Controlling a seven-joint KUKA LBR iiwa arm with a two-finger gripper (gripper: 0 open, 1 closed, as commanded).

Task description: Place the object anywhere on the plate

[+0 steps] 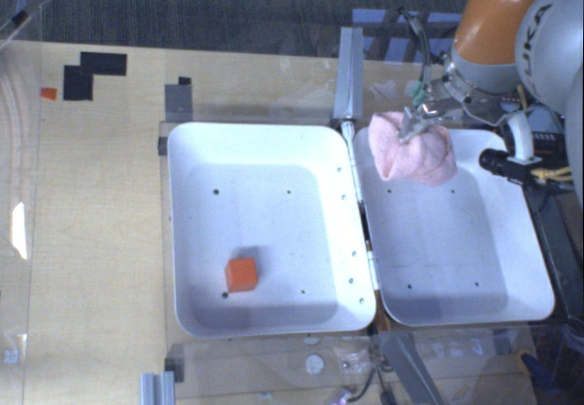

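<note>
While the wooden bench point(91, 239) spreads wide under everything, the grey arm point(547, 29) with its orange band point(497, 6) reaches in from the upper right. Two shallow white bins sit side by side on the bench, edges nearly touching: the left bin point(265, 166) and the right bin point(484, 239). Over the far left corner of the right bin hangs a pink cloth point(415, 157), crumpled and bunched, its top pinched between the fingers of the gripper point(422, 120), which are closed on the fabric. Whether the cloth's lower folds touch the bin floor cannot be told. Inside the left bin, near its front, lies a small orange block point(242, 275), well apart from the cloth. Black patches point(91, 73) mark the bench at far left, beside a tiny orange marker point(48, 94).
</note>
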